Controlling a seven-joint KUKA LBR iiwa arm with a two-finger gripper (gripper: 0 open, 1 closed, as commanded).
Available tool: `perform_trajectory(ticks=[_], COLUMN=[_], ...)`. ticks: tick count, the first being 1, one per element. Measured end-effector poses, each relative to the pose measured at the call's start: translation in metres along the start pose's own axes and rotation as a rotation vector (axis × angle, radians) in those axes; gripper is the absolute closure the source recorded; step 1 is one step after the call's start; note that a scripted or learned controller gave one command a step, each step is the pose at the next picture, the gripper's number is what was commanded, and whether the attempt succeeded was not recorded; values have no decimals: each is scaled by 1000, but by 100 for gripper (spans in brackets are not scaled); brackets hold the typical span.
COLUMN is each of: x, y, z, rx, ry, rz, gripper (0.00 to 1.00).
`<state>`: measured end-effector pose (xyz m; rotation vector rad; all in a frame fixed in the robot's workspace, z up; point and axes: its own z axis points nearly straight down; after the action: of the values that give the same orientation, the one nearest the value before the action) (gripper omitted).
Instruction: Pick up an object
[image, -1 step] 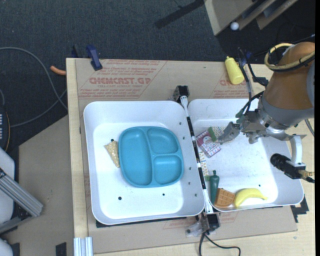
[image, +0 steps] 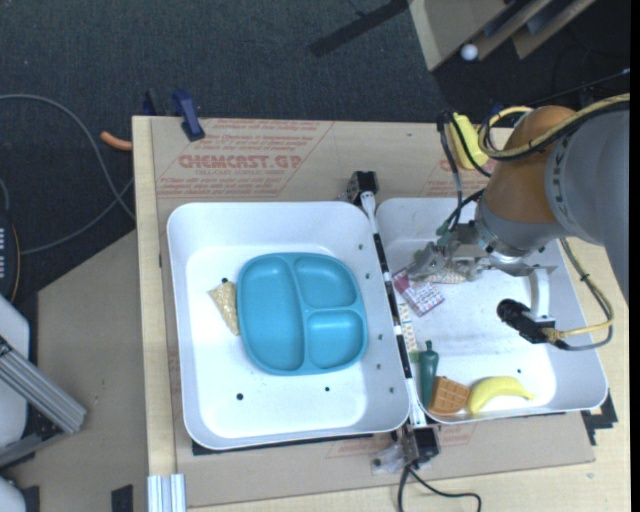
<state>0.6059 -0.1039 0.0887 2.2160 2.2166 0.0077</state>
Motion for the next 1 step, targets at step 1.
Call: perform_trajectory(ticks=[1], x=[1], y=[1], z=[-11], rx=[-3], ry=[1], rz=[0], gripper=[100])
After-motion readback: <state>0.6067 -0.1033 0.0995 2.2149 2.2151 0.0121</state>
